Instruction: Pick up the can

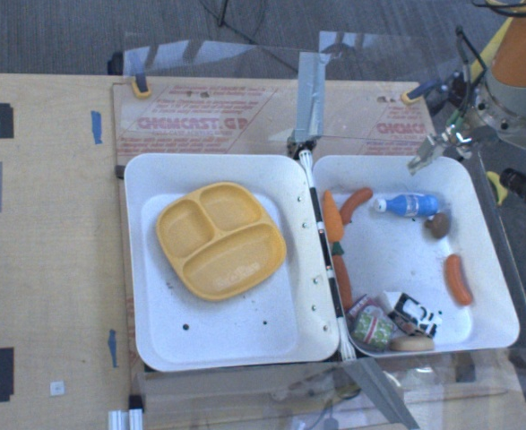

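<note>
The can (373, 327) is lying in the near left corner of the right bin (491, 240), touching a black-and-white packet (415, 313). The hand (435, 149) is hovering over that bin's far rim, well apart from the can, its 2 fingers spread and gripping nothing.

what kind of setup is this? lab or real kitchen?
Likely a robot lab bench, not a kitchen: two white bins on a taped wooden bench, toy food like a sausage and carrot, and the arm's pincer at the right bin's far corner.
</note>
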`<state>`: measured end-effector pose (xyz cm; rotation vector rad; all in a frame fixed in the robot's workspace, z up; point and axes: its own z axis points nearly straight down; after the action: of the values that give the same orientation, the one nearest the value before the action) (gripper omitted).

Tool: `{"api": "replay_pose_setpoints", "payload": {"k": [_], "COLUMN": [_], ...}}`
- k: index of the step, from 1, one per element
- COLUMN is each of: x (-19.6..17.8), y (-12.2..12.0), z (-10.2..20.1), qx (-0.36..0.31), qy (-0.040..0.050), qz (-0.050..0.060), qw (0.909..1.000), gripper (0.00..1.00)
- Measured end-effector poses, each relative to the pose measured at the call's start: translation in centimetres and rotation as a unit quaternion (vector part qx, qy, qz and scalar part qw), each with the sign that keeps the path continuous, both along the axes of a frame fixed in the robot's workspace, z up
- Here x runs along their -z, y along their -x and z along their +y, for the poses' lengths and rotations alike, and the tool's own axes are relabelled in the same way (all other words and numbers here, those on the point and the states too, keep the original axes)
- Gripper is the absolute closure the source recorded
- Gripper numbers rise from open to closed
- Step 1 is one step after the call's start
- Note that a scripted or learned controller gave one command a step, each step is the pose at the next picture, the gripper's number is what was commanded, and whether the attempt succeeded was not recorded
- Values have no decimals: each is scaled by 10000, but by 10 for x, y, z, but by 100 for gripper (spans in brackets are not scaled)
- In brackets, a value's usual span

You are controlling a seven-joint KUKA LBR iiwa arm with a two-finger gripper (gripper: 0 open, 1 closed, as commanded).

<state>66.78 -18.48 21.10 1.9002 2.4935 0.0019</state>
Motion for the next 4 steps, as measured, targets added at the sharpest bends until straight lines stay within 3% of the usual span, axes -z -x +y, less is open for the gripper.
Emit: {"api": "replay_pose_setpoints", "payload": {"k": [1, 2, 3, 4], "x": [78, 125, -12, 78], "y": [57, 111, 19, 116], "z": [37, 81, 62, 56], "qx": [303, -279, -854, -1466], "qy": [-15, -16, -2, -10], "qz": [24, 13, 6, 23], "qw": [9995, 9996, 9963, 9892], "gripper": [0, 0, 0, 0]}}
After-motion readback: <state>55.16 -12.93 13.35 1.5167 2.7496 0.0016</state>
